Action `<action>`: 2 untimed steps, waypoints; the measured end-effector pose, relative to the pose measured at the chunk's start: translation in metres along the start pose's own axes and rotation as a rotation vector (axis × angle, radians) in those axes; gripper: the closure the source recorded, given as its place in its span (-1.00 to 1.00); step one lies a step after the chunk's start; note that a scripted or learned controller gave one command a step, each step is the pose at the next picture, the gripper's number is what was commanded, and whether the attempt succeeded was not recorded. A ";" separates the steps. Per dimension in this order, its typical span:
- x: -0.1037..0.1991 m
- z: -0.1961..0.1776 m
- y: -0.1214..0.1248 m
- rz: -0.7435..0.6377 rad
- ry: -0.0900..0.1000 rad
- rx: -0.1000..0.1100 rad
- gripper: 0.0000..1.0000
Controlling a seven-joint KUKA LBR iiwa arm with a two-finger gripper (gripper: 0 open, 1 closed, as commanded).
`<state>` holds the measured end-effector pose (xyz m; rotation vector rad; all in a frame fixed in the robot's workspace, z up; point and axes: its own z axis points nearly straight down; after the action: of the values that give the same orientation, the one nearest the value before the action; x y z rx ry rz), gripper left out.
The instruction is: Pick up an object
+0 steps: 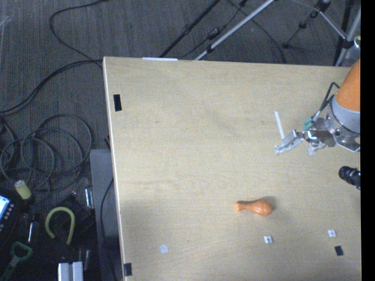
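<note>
A small orange object [255, 207], bulb-shaped with a thin neck pointing left, lies on the pale wooden bench top [193, 151] toward the front right. My gripper [296, 143] reaches in from the right edge, above and to the right of the orange object and well apart from it. Its silver tip sits next to a thin white stick [279, 125] that lies on the bench. Nothing shows held at the tip.
Small white and black markers [268, 239] dot the front right of the bench. A black tag [117, 102] sits near the left edge. Beyond that edge the floor holds cables [47, 145] and tools. Tripod legs [252, 10] stand behind the bench.
</note>
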<state>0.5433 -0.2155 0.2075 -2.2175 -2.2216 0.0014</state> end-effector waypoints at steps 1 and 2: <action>-0.007 0.057 0.074 -0.136 -0.005 0.000 -1.00; 0.013 0.121 0.121 -0.154 -0.006 -0.001 -1.00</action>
<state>0.6637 -0.2024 0.0862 -2.0432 -2.3890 0.0069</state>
